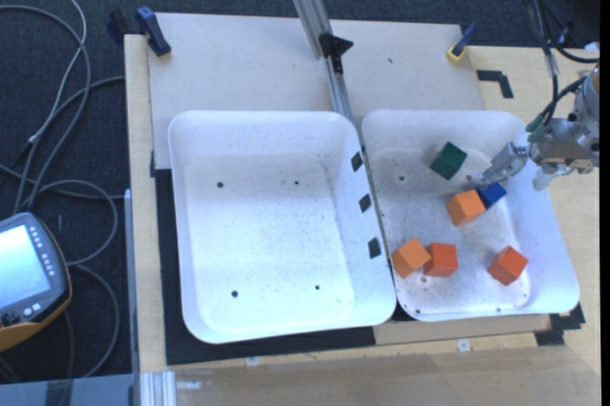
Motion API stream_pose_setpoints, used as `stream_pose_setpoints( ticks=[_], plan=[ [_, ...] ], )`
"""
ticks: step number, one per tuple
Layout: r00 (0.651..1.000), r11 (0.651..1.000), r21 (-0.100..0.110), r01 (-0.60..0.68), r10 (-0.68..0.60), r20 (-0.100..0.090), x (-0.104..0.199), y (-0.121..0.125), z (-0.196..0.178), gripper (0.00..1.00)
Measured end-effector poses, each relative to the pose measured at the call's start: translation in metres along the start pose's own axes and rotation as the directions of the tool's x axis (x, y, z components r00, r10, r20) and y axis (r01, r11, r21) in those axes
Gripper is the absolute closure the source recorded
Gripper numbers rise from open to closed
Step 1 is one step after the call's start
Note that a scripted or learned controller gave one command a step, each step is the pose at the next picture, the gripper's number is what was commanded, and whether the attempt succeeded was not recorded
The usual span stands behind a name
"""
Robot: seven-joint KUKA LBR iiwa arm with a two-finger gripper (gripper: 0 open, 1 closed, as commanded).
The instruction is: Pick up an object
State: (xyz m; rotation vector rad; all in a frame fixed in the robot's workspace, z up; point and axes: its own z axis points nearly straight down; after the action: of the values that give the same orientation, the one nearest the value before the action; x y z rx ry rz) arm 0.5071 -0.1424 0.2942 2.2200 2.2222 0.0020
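Fingers of my gripper [498,170] (apart or together, I cannot tell) reach toward the blue cube [493,194] beside an orange cube [466,206].

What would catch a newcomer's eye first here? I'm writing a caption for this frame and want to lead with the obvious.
The cluster of bright blocks in the right bin stands out: a green block near the top, an orange block touching a blue block mid-bin, and three more orange and red ones along the bottom. The end effector reaches in from the right, just above the blue block. The left bin beside it is plain white.
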Motion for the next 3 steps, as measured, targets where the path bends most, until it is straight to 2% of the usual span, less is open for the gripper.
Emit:
stream_pose_setpoints(
  ticks=[1, 2, 3],
  plan=[
    [1.000, 1.000, -0.005, 0.001, -0.001, 0.001, 0.058, -0.014, 0.163, 0.00],
    [1.000, 1.000, -0.004, -0.002, 0.002, 0.002, 0.060, -0.025, 0.195, 0.00],
    [1.000, 1.000, -0.007, -0.001, 0.001, 0.001, 0.060, -0.024, 0.183, 1.00]
  ],
)
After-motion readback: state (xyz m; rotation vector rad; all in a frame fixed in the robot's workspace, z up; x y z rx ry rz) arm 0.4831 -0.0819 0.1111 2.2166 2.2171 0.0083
